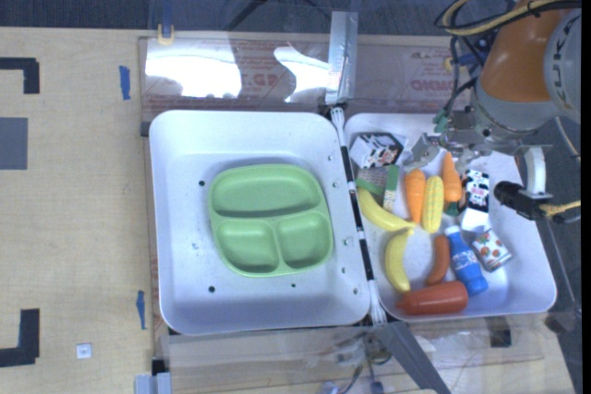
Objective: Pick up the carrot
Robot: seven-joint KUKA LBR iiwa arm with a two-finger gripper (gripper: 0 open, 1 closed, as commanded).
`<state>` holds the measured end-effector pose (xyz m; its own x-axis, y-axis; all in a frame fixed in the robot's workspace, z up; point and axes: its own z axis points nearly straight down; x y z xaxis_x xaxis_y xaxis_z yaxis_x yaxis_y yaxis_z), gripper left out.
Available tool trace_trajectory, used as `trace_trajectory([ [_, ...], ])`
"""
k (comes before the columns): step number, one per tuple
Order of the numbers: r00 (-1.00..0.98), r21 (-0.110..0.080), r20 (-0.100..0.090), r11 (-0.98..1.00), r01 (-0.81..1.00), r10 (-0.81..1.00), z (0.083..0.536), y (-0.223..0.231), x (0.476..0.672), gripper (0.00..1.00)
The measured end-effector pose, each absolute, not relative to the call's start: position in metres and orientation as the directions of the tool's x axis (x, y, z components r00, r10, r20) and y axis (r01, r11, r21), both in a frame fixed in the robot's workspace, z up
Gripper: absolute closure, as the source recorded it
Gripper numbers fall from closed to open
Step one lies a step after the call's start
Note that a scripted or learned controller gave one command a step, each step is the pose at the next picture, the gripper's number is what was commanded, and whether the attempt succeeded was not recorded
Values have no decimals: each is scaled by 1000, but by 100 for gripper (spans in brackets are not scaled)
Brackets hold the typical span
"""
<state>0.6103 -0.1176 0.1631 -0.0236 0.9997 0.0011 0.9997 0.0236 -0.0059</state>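
Where the carrot [416, 195] lies, gripper [441, 143] just above, arm [526, 60] overhead.

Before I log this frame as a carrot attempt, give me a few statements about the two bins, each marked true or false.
1. The green divided plate lies in the left bin. True.
2. The carrot lies on the green divided plate. False: it lies in the right bin, beside a corn cob.
3. The gripper is over the right bin's far end. True.
4. Two bananas lie in the left bin. False: they lie in the right bin.
5. A red pepper lies at the right bin's near edge. True.
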Motion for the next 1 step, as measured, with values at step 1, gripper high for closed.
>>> trace_trajectory([
  [1, -24, -5, 1, 24, 1000, 1000, 163, -118, 610, 0],
])
